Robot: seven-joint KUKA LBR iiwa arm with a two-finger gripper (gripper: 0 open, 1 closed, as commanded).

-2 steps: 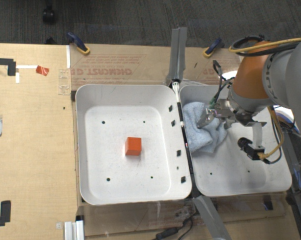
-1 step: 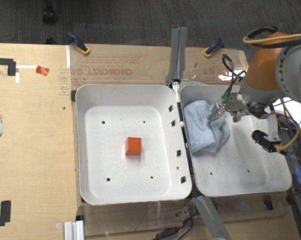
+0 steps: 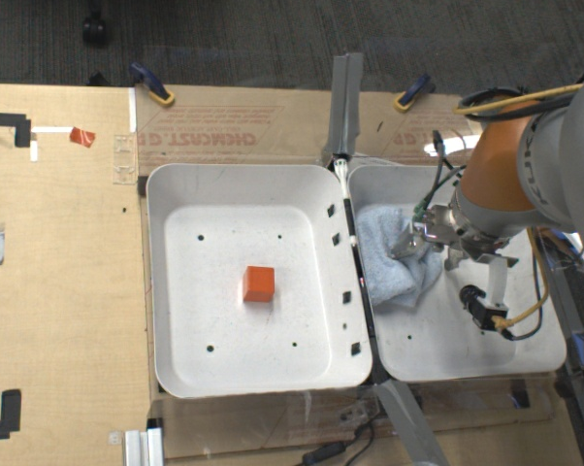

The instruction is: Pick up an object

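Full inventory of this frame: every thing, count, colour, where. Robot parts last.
bin: 2, white, side by side on the bench; left one, right one
block: 1, orange-red, near the middle of the left bin
cloth: 1, pale blue-grey, crumpled at the left side of the right bin
clamp: 2, blue and yellow, on the bench's far edge; one above the left bin, one above the right bin
cardboard sheet: 1, brown, under and behind the bins
arm: 1, grey with an orange band, over the right bin
gripper: 1, dark metal, at the cloth's right edge; grasp cannot be judged
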